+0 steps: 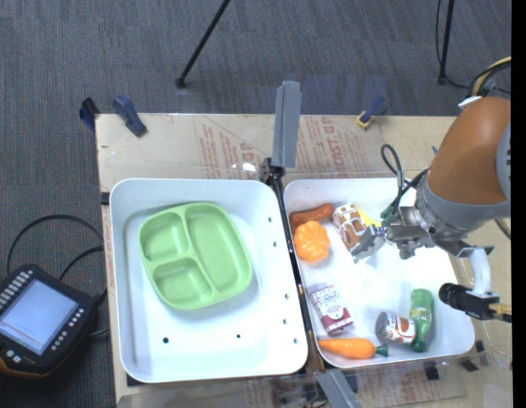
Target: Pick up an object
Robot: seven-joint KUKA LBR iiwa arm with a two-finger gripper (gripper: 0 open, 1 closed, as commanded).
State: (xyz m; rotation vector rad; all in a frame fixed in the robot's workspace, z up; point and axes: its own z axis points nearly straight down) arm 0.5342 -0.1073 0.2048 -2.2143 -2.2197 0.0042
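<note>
Overhead, the camera view shows a tabletop of pale board carrying two shallow white bins side by side. The left bin contains a light green divided plate with three compartments, lying flat near the bin's middle. The right bin contains several toy food items: an orange sausage-shaped piece near the far left corner, a small orange pumpkin just beside it, a red and white carton nearer the front, a carrot along the front wall, a small can lying on its side, and a green bottle touching the can. The arm reaches in from the right, its orange band above the wrist, with the hand lowered over the far part of the right bin. A small white and orange packet lies right at the fingertips; whether it sits between the fingers cannot be determined, nor whether the hand is open or closed. A black handheld controller rests on the carpeted floor left of the tabletop.
</note>
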